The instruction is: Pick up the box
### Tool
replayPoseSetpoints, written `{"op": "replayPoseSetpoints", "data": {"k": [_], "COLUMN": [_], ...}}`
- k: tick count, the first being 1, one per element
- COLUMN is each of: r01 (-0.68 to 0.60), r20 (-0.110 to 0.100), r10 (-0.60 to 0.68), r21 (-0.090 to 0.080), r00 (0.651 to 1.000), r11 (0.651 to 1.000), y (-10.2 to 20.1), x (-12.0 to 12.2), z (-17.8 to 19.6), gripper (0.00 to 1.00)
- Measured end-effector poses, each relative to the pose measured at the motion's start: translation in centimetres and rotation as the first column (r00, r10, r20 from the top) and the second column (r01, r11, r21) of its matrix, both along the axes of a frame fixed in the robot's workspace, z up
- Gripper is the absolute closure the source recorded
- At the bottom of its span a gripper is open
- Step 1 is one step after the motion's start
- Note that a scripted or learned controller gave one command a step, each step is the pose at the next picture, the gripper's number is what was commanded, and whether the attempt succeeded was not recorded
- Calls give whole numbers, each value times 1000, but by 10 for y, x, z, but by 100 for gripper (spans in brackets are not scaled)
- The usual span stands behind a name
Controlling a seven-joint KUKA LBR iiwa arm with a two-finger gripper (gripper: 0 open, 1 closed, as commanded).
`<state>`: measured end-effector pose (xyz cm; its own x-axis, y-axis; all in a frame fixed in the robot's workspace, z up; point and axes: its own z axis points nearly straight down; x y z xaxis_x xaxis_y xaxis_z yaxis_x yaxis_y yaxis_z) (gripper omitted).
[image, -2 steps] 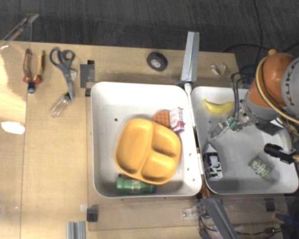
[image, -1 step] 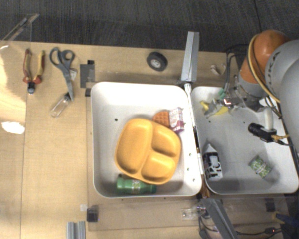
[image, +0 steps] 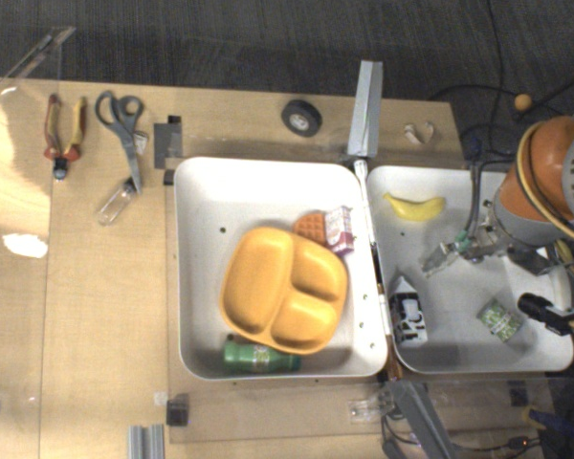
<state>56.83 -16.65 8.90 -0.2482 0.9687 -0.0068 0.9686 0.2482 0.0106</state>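
while the left bin (image: 196, 256) holds a tray (image: 284, 289), bottle (image: 258, 356) and waffle (image: 310, 226), the right bin (image: 459, 328) holds a banana (image: 414, 206) and box (image: 408, 318). the box sits against the left wall. gripper (image: 452, 251) state: cannot tell.

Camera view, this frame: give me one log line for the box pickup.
task: pick up box | hand: over right bin, near banana | box: at right bin's left wall, not held | status: not picked

Gripper (image: 447, 253) low, arm (image: 555, 175) at right

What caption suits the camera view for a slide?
Gripper hangs over the right bin near a banana; a yellow tray fills the left bin.
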Motion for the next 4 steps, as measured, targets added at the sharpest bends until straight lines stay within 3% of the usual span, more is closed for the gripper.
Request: {"op": "replayPoseSetpoints", "data": {"k": [1,2,3,4], "r01": [143,4,-82,-89], "r20": [0,-47,-45,-28], "r10": [-143,-3,81,89], "r21": [5,14,-8,-11], "r00": [990,999,996,996], "r11": [990,1000,997,996], "y": [75,44,56,58], "x": [56,95,92,96], "z": [0,-2,-2,11], "gripper": [0,0,0,100]}}
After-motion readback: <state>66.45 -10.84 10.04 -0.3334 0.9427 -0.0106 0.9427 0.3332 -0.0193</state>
